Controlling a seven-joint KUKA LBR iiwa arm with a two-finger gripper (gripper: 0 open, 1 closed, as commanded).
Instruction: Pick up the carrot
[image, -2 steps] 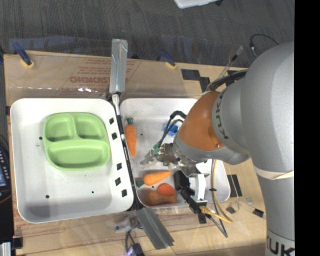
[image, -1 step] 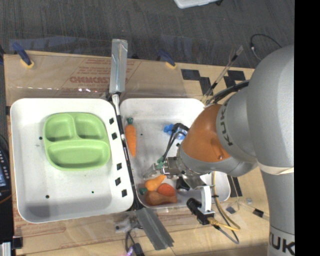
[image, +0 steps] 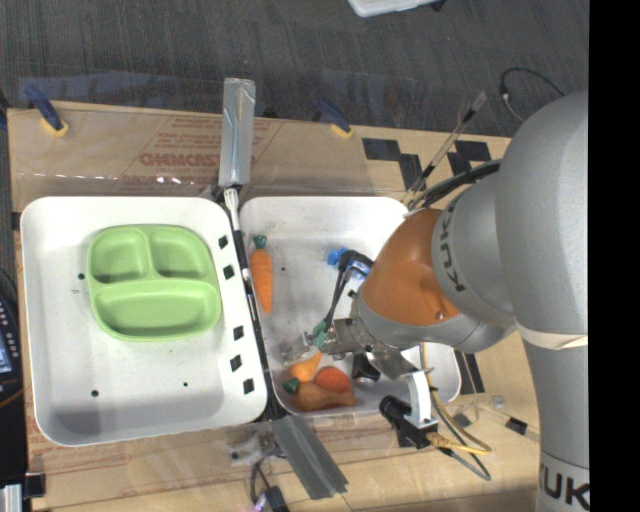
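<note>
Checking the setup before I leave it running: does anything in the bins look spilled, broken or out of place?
Nothing stands out. The carrot lies flat by the left wall of the right bin, the green divided plate sits level in the left bin, and a few small orange toys cluster near the arm's wrist.

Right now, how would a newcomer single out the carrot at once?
Find the right-hand white bin and follow its left wall. The carrot lies alongside it, long, orange, its green stem end pointing up the view, apart from the orange and red pieces clustered at the near edge.
</note>
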